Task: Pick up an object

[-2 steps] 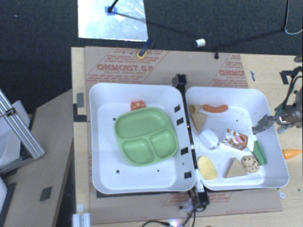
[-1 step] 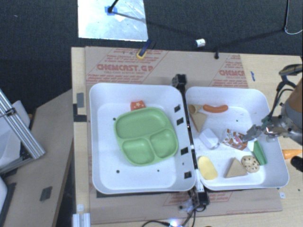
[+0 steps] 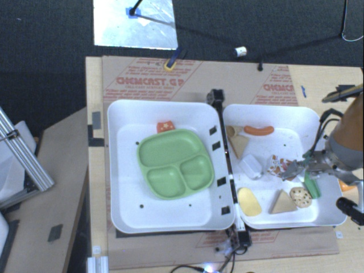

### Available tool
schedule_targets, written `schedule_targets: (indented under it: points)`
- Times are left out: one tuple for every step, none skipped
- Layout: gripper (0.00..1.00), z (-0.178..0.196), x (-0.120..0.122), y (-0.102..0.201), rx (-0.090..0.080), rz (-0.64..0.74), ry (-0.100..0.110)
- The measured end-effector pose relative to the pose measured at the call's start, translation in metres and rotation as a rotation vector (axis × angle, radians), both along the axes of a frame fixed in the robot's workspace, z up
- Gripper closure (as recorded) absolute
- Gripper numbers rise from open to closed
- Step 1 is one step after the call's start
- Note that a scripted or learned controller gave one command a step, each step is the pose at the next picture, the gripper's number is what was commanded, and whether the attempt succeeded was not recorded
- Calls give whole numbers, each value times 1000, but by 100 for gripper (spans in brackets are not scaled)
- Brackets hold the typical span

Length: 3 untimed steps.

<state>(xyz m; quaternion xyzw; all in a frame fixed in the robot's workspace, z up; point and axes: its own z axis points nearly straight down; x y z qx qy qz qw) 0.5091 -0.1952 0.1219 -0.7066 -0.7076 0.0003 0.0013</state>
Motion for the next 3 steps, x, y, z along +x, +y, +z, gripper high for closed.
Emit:
schedule_targets:
  points:
    - [0,-36,2,-1,-7,-2,-9]
    - [100,-22,5,-4,-13,-3,-19]
    - [100,24,7,-11,-4,1,-7]
